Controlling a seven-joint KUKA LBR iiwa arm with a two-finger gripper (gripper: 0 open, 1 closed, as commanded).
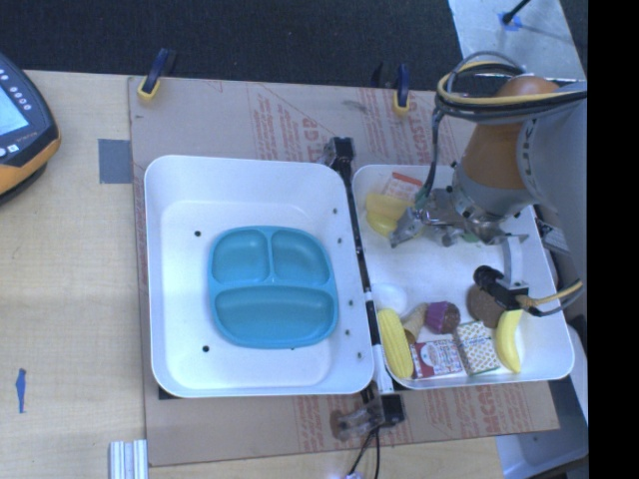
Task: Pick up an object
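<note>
A corn cob (395,342), two small cartons (455,354) and a banana (510,340) are ranged along the near wall of the right bin (559,367). The gripper (431,220) is seen lowered at the far end, just right of a yellow object (382,211). Whether anything is grasped cannot be told.

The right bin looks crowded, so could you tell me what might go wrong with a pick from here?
The corn, small boxes and banana lie packed along the right bin front wall, so a grasp may catch two or slip. The gripper sits close to the yellow piece and could nudge it.
</note>
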